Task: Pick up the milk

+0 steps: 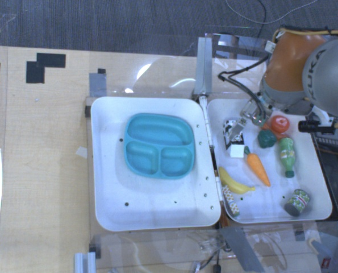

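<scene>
The milk [237, 151] is a small white carton lying on the floor of the right bin [322, 209], near its left wall. My gripper [233, 133] hangs just above and behind the carton, pointing down at it. The fingers stand open, and nothing shows between them. The carton's near side is in plain sight below the fingertips.
An orange carrot [258, 169] and a yellow banana [235, 182] lie just in front of the milk. A red tomato [280, 124], a dark green vegetable [266, 139], a green bottle [286, 156] and a can [297, 202] sit to the right. The left bin [106, 209] holds a blue divided plate [159, 145].
</scene>
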`<state>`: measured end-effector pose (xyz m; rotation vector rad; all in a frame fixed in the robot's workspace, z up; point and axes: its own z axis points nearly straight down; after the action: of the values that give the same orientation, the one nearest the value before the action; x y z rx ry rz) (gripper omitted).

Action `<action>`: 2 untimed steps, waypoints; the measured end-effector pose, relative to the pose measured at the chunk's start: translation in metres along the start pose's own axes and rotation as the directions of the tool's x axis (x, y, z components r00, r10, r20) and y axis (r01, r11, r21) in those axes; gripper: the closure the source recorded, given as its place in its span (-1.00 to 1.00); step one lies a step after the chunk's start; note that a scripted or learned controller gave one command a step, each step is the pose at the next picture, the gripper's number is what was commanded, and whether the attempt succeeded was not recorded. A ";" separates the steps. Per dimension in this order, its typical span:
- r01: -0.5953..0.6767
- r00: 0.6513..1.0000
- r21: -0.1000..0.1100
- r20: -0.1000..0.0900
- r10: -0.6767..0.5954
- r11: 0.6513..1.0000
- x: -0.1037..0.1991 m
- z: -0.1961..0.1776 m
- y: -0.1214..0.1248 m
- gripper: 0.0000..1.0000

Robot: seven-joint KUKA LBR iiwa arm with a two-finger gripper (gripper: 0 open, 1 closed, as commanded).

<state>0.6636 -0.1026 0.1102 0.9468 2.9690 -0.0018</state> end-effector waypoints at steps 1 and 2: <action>0.058 0.998 0.002 -0.021 -0.058 0.998 0.039 -0.075 0.001 -1.00; 0.201 0.979 -0.002 -0.020 -0.201 0.980 0.031 -0.020 0.000 -1.00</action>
<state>0.6382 -0.0843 0.1291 0.6458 3.0688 0.0037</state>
